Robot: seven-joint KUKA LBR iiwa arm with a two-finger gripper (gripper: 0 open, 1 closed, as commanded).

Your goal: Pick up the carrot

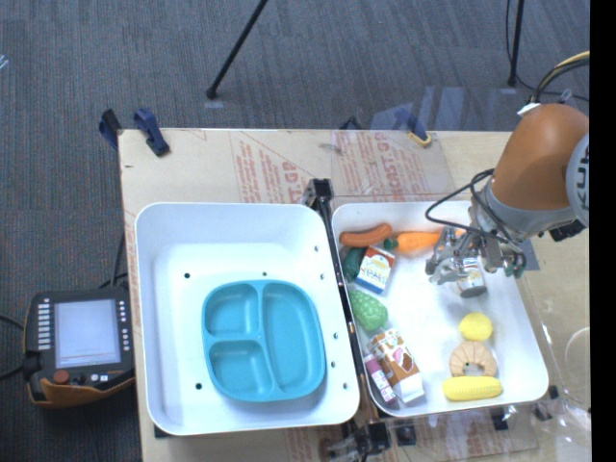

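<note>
The carrot [420, 242] is orange with a small green top at its left end. It lies flat along the far wall of the right bin [531, 340], just right of a reddish sausage [366, 234]. My gripper [459, 271] hangs below the orange wrist band, low over the bin floor. It sits a short way to the right of the carrot's tip and slightly nearer the camera. Nothing of the carrot shows at the gripper.
Around the right bin lie a small white carton [375, 269], a green bumpy vegetable [368, 308], a snack box [397, 362], a lemon [474, 327], a round pastry [473, 360] and a corn cob [472, 388]. The left bin [168, 234] holds a blue divided plate [260, 340].
</note>
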